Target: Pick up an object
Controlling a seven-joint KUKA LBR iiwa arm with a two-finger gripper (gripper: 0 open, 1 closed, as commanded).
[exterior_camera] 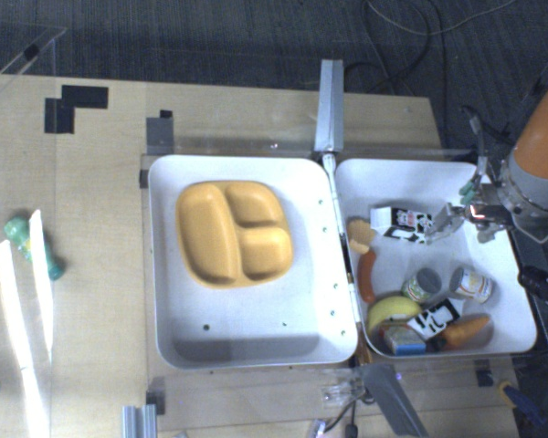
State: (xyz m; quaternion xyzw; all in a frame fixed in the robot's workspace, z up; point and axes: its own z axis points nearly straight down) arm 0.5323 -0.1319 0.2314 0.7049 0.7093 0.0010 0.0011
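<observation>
The gripper (449,221) was seen low over the right bin (510,276), at its far side, with nothing visibly held. Whether the jaws were spread or pressed together could not be told from the slanted view. The step in hand was judged to be the approach, with the pick not yet made.

The likeliest target, a black-and-white box (403,222), lay just beside the jaws, on the side away from the arm, apparently flat on the bin floor. Two small cans (425,284) stood nearer the camera than the jaws, and beyond them a banana (393,309) and a carrot (466,328) were crowded into the near corner. A red sausage (367,274) lay past the box, against the dividing wall. A yellow tray (235,231) sat well apart from the jaws in the left bin (256,331).

For the next move, the jaws would need to be centred over the box, lowered astride it, and closed before any lift. A flat box offers little to pinch, so a slip was judged possible.
</observation>
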